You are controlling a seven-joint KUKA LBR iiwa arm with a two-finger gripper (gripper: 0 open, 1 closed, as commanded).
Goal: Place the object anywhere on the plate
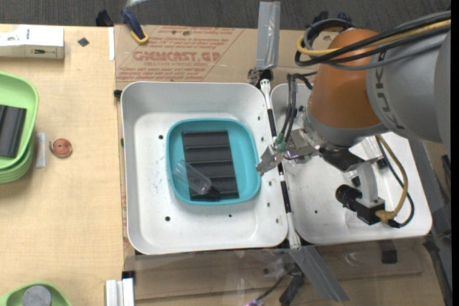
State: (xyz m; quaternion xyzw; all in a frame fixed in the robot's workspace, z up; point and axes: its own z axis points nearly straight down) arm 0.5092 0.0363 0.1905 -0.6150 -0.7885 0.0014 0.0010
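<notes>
Camera view has a small clear cup point(195, 178) lying on the plate point(247, 154) at frame center, probably light, slick and crushable, best pinched at the rim, while gripper point(271, 158) state is unclear.

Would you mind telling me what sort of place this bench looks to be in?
Probably a robotics lab or test cell: a grey robot arm with exposed cables reaches over two white bins fixed to a plywood bench, with taped cardboard behind them.
</notes>
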